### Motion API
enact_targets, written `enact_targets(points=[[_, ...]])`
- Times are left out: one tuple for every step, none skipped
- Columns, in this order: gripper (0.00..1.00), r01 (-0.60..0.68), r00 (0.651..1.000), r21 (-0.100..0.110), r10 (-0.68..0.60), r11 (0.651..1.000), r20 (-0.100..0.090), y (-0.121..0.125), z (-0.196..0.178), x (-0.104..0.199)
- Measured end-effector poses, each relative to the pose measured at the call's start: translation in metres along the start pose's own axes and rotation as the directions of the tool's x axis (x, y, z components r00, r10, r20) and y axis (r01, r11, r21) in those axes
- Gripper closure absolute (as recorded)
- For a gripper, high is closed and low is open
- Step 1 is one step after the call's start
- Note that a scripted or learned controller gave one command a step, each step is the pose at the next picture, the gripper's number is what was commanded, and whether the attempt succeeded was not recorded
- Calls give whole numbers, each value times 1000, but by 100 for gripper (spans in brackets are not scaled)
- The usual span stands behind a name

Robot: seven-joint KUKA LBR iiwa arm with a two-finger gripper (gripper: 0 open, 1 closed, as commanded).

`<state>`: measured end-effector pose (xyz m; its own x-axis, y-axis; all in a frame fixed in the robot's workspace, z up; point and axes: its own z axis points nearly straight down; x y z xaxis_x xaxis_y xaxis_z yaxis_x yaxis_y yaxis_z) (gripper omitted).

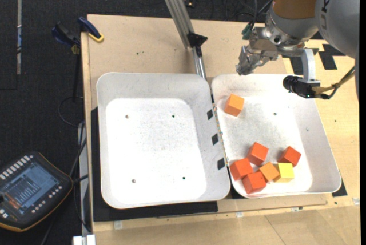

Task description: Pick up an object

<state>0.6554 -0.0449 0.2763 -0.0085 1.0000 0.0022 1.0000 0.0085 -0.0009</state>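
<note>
Light wooden bench [146, 41], two shallow white bins side by side on it, left bin [151, 138] touching right bin [297, 124] along their inner edges, dark mat [97, 204] showing under the left bin's edge, blue-and-yellow clamp [77, 32] at the bench's far left corner

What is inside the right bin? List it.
The right bin holds seven blocks: one light orange block alone near the back left, and a front cluster of red-orange, orange and one yellow block. Whatever lies beneath the touching blocks is covered.
</note>
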Motion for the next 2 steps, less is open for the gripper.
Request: enact_targets(points=[[100, 0, 1000, 1, 0, 1000, 1, -9, 4, 55], [100, 0, 1000, 2, 0, 1000, 1, -36, 13, 108]])
